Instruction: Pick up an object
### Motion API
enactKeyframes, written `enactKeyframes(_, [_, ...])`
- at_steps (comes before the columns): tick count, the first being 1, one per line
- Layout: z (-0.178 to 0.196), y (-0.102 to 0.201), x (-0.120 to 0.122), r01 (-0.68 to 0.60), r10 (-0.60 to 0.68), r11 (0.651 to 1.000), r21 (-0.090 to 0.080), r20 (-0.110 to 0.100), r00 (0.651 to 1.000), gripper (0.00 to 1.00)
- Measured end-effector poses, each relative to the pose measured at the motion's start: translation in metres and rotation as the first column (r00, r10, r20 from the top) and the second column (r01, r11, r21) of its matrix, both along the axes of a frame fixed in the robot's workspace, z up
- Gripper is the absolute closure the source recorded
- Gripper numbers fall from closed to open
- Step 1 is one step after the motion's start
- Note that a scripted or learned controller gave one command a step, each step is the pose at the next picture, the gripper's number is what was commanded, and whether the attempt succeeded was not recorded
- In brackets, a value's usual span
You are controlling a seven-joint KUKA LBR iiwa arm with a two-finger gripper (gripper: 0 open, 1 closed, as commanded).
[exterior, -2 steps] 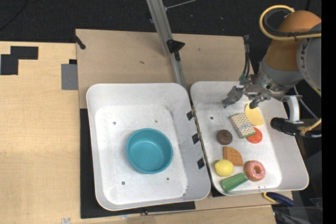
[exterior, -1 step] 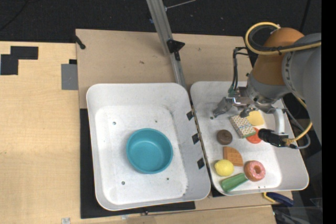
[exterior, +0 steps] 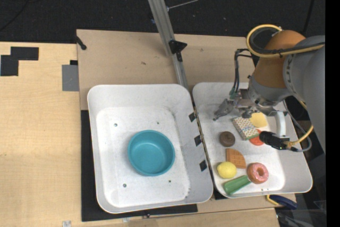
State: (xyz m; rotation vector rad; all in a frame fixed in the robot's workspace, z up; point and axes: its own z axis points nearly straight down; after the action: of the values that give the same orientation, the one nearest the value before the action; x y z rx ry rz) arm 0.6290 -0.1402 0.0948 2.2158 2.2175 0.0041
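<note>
Here the grey two-finger gripper (exterior: 226, 110) hangs low over the right white plastic bin (exterior: 300, 181), fingers spread and pinching nothing. Just beside it lie a speckled square block (exterior: 245, 127) and a round brown disc (exterior: 227, 139). A teal bowl (exterior: 151, 152) sits in the left white bin (exterior: 106, 109).

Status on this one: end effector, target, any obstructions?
End effector low over right bin, nothing visibly held. Nearest: patterned block, yellow piece, brown disc. Items crowded close together.
</note>
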Motion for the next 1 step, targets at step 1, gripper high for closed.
enactKeyframes(1, [0.0104,-0.0002,0.0001,0.001,-0.001,1.000,0.001,0.000,1.000,1.00])
